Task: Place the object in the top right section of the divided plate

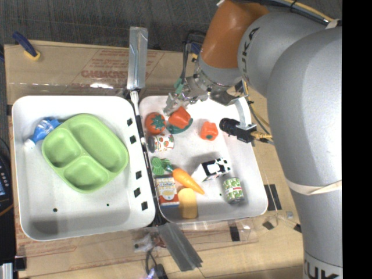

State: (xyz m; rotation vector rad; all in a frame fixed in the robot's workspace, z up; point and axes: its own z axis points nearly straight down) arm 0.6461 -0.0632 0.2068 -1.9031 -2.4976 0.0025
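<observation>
A: Where's the pincer (174, 102) sitting right now? Can it be made out at all?

B: It's seen at the back of the right bin (256, 179), hanging under the orange band of the arm (290, 68). The metal fingers (171, 100) are just above the orange-red pepper (179, 119), with the tomato (154, 122) right beside it. Whether they're apart or pinched together can't be told from this angle, too much clutter up there. Nothing is clearly shown clamped between them.

A: And the plate?

B: The green divided plate (85, 151) is laid in the left bin (35, 214), tilted a bit, with a blue thing (44, 128) tucked at its far left edge. None of the toys are seen on it.

A: What else is in the right bin?

B: A small orange pepper (209, 130) near the middle, a little printed can (161, 142) under the tomato, a green leafy bit (161, 165), a carrot (187, 180), a black and white cow-looking toy (216, 167), a green-labelled can (233, 190), a red carton (168, 191) and a yellow block (188, 203) at the front edge. Both bins are set on a cardboard-covered desk (87, 63).
</observation>
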